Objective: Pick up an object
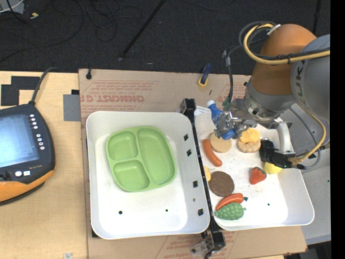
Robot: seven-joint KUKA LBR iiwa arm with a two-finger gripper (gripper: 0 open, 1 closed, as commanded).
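1. Hovering at 12 o'clock of the right bin (302, 209), the gripper (229, 124) is above a tan round piece (220, 144).
2. I cannot tell its state.
3. A sausage (212, 151) lies at 9 o'clock of this piece.

Glossy green plastic tray (141, 158) in smooth white bin (102, 209) on matt cardboard (135, 93).

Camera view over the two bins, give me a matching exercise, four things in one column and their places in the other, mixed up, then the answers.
Things:
1. green divided plate
2. strawberry
3. brown round cookie
4. green grapes

Places:
A. right bin, near its front edge
B. left bin
C. right bin, to the right of the cookie
D. right bin, just below the orange sausage

Pairs: 1-B, 2-C, 3-D, 4-A
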